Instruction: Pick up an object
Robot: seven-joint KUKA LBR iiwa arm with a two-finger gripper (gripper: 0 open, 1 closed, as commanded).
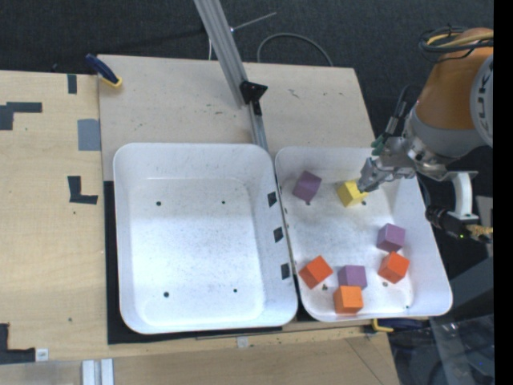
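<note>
Plywood bench point(184, 111) on dark floor bears two white bins point(128, 215); hand point(370, 180) seemingly clamps the yellow cube point(349, 193).

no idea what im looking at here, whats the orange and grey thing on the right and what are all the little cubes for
The orange and grey thing is a robot arm, reaching in from the right. At its end is a two-finger gripper for grabbing things. The picture comes from a single camera fixed above the bench, looking down at a slant.

On the wooden bench sit two shallow white trays side by side. The right bin holds seven small blocks: a yellow block right at the gripper's tip, three purple ones and three orange ones. The left bin is the other tray.

The blocks are practice objects; the arm's job is to pick one up. The gripper is at the yellow block, but I cannot tell whether it has hold of it.
</note>
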